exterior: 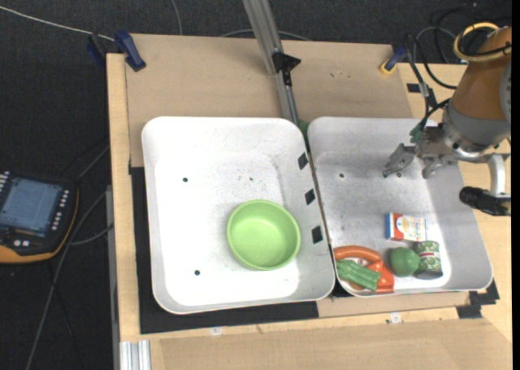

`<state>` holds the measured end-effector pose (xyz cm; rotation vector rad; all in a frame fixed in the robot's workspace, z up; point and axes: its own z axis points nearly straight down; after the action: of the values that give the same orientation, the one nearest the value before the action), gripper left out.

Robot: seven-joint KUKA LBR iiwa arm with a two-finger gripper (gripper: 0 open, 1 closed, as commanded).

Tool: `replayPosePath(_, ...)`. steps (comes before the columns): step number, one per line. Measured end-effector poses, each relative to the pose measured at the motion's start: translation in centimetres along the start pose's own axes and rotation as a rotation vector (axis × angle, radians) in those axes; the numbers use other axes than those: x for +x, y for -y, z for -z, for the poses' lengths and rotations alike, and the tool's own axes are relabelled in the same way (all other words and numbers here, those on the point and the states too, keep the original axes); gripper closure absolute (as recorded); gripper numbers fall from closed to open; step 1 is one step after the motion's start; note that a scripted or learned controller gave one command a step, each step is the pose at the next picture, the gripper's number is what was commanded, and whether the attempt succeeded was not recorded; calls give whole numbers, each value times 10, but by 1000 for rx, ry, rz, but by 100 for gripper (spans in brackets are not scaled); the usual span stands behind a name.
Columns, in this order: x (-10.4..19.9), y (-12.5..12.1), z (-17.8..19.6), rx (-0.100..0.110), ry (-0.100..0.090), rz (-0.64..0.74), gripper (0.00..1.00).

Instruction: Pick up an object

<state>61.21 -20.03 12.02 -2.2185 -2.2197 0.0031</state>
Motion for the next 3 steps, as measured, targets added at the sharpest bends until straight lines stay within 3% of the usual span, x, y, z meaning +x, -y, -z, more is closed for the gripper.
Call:
replayPosePath(1,0,-1,14,-6,1,0,100)
replayPosePath(3,8,-1,134,-10,2,1,100)
